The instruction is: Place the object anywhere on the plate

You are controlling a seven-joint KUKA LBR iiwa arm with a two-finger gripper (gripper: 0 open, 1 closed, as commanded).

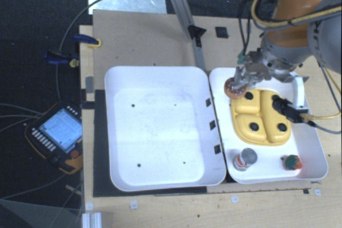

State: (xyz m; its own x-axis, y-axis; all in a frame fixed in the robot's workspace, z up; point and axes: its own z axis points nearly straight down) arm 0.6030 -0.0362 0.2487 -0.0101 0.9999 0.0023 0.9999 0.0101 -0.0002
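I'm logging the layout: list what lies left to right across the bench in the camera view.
Handheld pendant → left white bin → small grey-and-red object → yellow plate → small green-and-orange object. The gripper hangs over the plate's upper-left corner with a round brownish object beneath it.

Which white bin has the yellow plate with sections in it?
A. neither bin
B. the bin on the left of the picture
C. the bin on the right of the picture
C: the yellow sectioned plate lies inside the shallow white bin on the picture's right, beneath the arm.
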